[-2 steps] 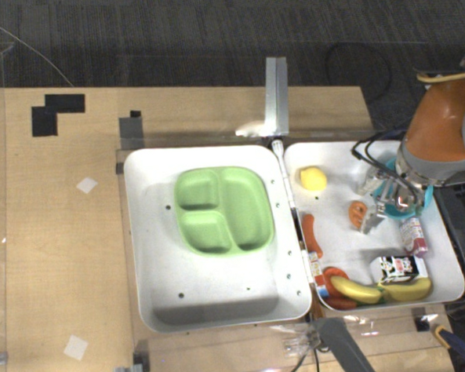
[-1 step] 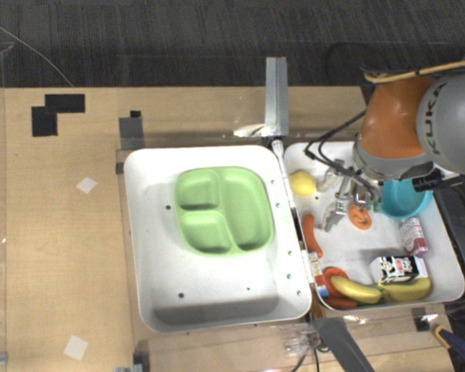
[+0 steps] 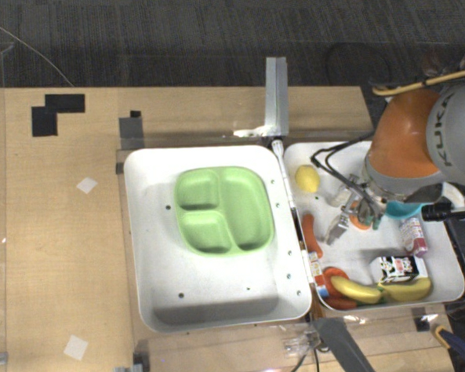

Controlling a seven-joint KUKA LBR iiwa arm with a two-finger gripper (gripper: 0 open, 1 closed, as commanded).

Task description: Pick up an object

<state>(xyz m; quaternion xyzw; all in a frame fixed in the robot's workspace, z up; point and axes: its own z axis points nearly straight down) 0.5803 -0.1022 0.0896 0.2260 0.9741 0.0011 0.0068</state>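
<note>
**Hand low in the right bin, among small objects**

We see our hand (image 3: 352,213) lowered into the right bin (image 3: 450,282), with the grey arm (image 3: 418,142) and its orange band above it. Whether the hand is apart or together we cannot tell, because the metal parts are small and blurred here, and nothing is clearly clamped in it.

The nearest thing to the hand is a small orange and white object (image 3: 362,221), which lies just beside it, perhaps touching; we cannot say which. A teal object (image 3: 401,208) lies just to the arm side of the hand, partly under the wrist. A yellow lemon (image 3: 307,179) lies near the hand on the side away from the arm. A long red-orange piece (image 3: 310,235) lies along the bin wall. Two bananas (image 3: 380,292) and a small black and white carton (image 3: 397,269) lie well apart from the hand, at the near wall.

We judge that these are light toy pieces of stiff plastic, smooth and a little slippery. The lemon is round and may roll away, so it is best to close across its middle. The bananas are easier across the narrow body. The left bin (image 3: 154,249) carries a green divided tray (image 3: 222,209).
</note>
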